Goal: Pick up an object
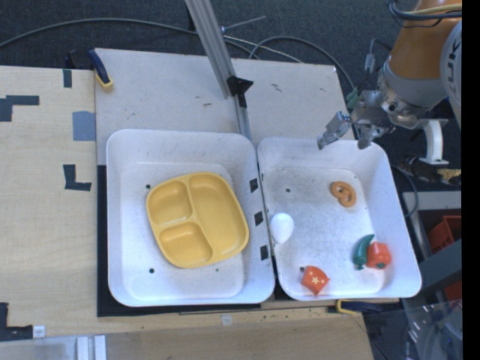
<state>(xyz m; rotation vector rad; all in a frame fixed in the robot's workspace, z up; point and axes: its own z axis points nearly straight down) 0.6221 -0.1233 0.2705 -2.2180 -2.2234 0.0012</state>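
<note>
Grey arm (420, 51) reaching in from the right, its gripper (347, 135) with jaws spread, empty.

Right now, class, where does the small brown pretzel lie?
The pretzel lies in the right bin, toward its far right part, below the gripper and above the red and green pepper.

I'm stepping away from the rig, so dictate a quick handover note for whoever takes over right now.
Gripper: open, holding nothing, above the far rim of the right bin.
Right bin holds a pretzel, white egg, red-and-green pepper and a red toy.
Left bin holds the yellow divided tray.
Done: nothing picked yet.
Left: descend, grasp one object, lift.
</note>
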